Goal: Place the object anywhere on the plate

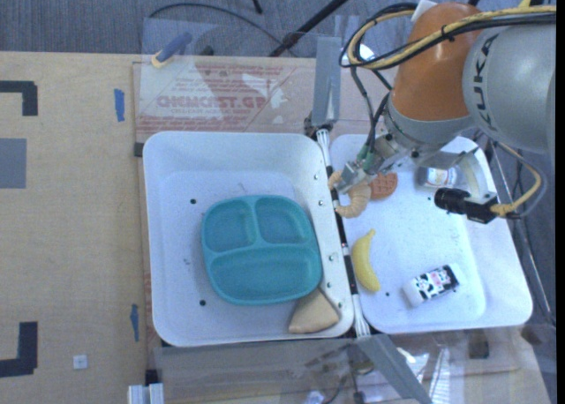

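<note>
A grey carpeted floor with black tripod legs runs along the top of the scene, and below it a tan bench point(71, 243) carries two shallow white bins side by side. The left bin point(168, 173) holds a teal plate point(261, 250) with three compartments, lying flat near the bin's middle. Just beside the plate's lower right corner, at the bin's front edge, lies a tan wedge-shaped piece point(313, 315).

The right bin point(459, 305) holds several small things. A yellow banana point(365, 261) lies near the bin's left wall, roughly lengthwise. To its right, well apart from it, a small black-and-white carton point(432, 284) rests on its side. Near the bin's upper left corner sit a pale curved pastry-like piece point(354, 202) and a round brownish cookie-like piece point(383, 185), close together.

The grey arm with its orange band point(437, 58) reaches in from the right, and the claw point(364, 167) hangs low over that upper left corner, just above the curved piece and the cookie. Which object it is aimed at is not clear, and whether its fingers are spread or pressed together cannot be told from this angle. Nothing is visibly pinched between them.
</note>
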You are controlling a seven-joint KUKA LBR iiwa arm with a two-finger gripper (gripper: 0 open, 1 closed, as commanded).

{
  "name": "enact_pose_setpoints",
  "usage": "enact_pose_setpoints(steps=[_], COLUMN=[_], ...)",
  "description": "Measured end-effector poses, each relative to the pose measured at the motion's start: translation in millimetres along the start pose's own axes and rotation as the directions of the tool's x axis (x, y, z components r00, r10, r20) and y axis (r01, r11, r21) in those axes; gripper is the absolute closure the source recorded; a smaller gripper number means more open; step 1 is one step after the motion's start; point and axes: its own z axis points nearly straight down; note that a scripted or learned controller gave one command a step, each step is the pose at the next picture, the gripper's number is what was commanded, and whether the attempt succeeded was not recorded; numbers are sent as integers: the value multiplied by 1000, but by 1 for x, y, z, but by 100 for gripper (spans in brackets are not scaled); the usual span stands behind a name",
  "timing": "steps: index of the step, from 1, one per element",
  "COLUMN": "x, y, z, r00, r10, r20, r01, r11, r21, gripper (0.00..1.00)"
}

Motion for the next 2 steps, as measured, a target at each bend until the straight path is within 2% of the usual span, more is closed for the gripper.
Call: enact_pose_setpoints(steps=[1, 2], x=[92, 91], y=[18, 17], z=[0, 0], r00=[1000, 1000], r10=[-25, -24], r20=[0, 0], r01=[25, 24], r11=[1000, 1000], r21=[1, 0], gripper=[100, 0])
